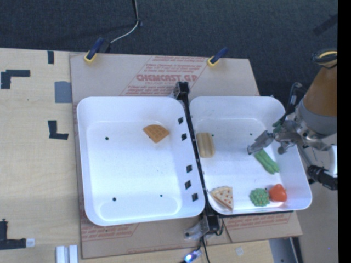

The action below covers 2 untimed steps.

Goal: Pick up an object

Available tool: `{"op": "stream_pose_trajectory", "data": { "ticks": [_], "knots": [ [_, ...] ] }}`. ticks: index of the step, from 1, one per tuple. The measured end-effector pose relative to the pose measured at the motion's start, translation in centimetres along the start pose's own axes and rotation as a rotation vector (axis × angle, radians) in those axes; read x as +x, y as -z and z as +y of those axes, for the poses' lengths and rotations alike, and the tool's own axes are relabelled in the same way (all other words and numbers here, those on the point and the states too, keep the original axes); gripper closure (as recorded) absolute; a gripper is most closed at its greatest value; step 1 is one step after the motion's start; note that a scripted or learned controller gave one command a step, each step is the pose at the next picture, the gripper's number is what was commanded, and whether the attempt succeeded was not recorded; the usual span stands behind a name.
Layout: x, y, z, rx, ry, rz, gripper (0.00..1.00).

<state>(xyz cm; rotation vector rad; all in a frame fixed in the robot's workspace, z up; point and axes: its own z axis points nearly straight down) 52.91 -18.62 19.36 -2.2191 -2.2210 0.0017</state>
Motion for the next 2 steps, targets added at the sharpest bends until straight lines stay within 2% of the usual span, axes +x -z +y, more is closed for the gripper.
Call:
{"op": "stream_pose_trajectory", "data": {
  "ticks": [1,2],
  "knots": [
    [0.5,-6.2,8.6,-0.004,0.004,-0.001,0.0],
    [5.7,-9.4,11.1,-0.001,0.005,0.0,0.0]
  ]
}}
